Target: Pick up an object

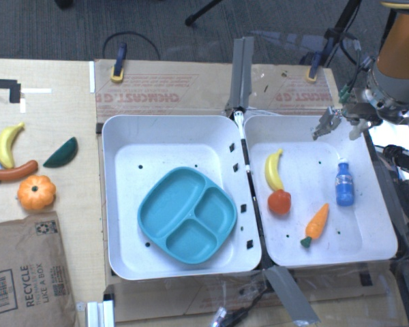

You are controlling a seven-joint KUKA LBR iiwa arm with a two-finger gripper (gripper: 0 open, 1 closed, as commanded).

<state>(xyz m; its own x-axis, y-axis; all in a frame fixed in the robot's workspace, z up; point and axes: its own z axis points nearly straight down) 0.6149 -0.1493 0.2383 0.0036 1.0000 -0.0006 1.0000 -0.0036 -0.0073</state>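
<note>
Hovering over the right bin's far right corner, the gripper has its jaws spread and holding nothing.
Below it in that bin: blue bottle, toy carrot, banana touching a tomato. Left bin holds a blue divided tray.

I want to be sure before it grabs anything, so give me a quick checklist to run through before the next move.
1. Objects in reach, right bin: banana, tomato, carrot, blue bottle: ok.
2. Tool above the right bin's far edge, over no object: not ok.
3. Tool carrying nothing: ok.
4. Finger opening: cannot tell.
5. Banana and tomato touching, crowded grasp: not ok.
6. Bottle and carrot lying apart: ok.
</note>
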